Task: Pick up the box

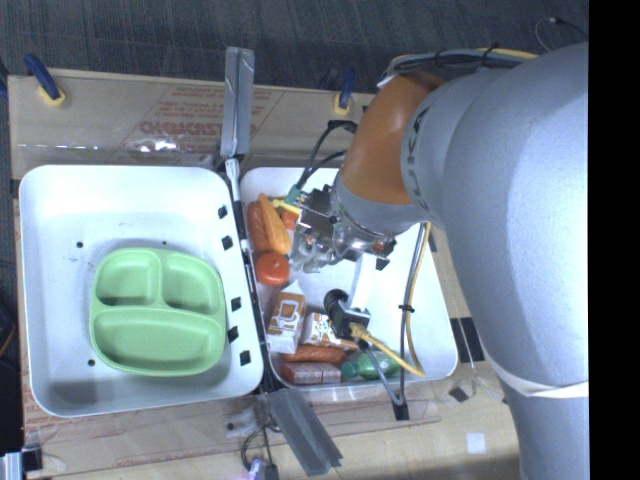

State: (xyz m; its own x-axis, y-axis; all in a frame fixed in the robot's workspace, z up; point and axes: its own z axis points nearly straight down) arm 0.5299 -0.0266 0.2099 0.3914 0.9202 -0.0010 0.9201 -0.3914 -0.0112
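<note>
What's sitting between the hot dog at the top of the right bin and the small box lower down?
In the camera view, a red tomato-like ball lies between the hot dog and the box, against the right bin's left wall.

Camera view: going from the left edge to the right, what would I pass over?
Blue clamp → green three-compartment plastic plate → round red tomato-like toy → small brown-and-white box → orange band of the grey arm.

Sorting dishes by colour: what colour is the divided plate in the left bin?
Light green plate, clearest in the camera view.
</note>
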